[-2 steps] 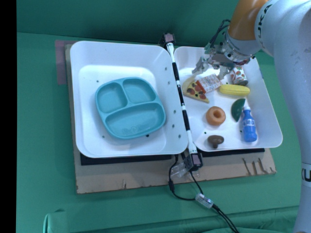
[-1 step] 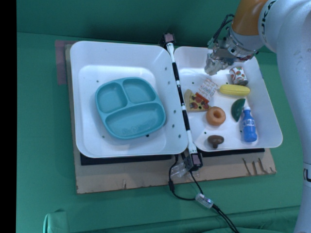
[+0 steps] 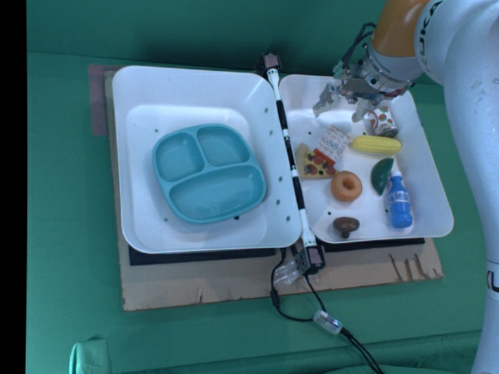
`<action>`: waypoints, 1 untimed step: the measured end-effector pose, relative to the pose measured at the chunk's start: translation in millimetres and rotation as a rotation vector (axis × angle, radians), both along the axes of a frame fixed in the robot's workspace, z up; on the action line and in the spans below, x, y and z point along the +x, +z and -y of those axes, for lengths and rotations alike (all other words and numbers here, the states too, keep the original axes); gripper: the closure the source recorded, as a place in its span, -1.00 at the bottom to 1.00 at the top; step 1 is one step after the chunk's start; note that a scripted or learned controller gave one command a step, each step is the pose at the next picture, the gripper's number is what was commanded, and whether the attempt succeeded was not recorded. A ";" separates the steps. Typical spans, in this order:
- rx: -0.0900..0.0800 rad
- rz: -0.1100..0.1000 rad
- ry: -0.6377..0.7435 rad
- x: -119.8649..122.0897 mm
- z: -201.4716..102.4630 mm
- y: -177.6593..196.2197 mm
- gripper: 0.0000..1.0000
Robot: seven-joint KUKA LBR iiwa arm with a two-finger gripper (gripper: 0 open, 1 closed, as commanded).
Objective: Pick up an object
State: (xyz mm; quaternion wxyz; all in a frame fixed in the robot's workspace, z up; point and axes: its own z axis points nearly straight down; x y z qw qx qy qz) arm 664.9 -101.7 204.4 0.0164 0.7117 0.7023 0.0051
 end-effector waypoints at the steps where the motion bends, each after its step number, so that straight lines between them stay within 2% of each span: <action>1: 0.012 -0.049 0.014 34.7 -0.8 -15.4 -1.00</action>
